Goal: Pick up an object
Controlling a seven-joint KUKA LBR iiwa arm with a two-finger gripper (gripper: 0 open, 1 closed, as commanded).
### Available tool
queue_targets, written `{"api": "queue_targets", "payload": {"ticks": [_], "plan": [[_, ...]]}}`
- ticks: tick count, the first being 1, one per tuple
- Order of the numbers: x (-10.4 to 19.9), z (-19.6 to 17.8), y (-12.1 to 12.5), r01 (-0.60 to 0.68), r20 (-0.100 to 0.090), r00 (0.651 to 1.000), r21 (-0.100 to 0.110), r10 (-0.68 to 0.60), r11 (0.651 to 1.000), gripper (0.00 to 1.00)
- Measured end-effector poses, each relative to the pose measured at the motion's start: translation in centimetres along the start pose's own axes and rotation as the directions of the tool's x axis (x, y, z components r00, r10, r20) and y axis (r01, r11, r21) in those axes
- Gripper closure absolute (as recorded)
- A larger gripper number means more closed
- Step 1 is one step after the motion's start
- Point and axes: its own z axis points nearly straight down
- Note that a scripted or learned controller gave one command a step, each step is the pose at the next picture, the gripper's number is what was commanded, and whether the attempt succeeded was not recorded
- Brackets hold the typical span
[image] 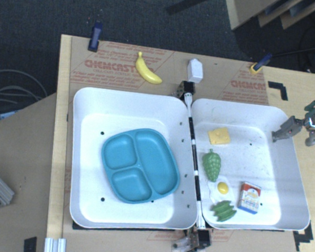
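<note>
Risk first: the tool (304, 130) hangs at the right bin's (282, 223) upper right rim, well apart from every item inside; whether its fingers stand apart or together I cannot tell, too small and blurred

- Judged hazards: the items in the right bin lie close together, so a descent on one may nudge or catch a neighbour. Low, flat pieces could slip out of a pinch. Items close to the divider between the bins leave little room for a finger on that side

Contents, left to right, placed against the divider (191, 149):

- Left bin (80, 198), left of the divider: one blue compartment plate (139, 164), near its middle, compartments bare
- Right bin, right of the divider: yellow block (219, 136) toward the top; green grape bunch (212, 164) just beside the divider, mid-height; small egg-like piece with yellow centre (222, 187) below the grapes; green pea pods (223, 210) lowest, near the bottom rim; red-and-white box (249, 197) farthest from the divider
- On the desk (64, 140) above the left bin, outside both: a banana (147, 70)

No object is lifted yet; any of the right-bin items is a candidate
</note>
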Motion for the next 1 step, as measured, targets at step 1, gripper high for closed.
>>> {"api": "queue_targets", "payload": {"ticks": [1], "plan": [[3.61,11.61,7.14,0.001,-0.002,1.000,0.003,-0.001,1.000,0.00]]}}
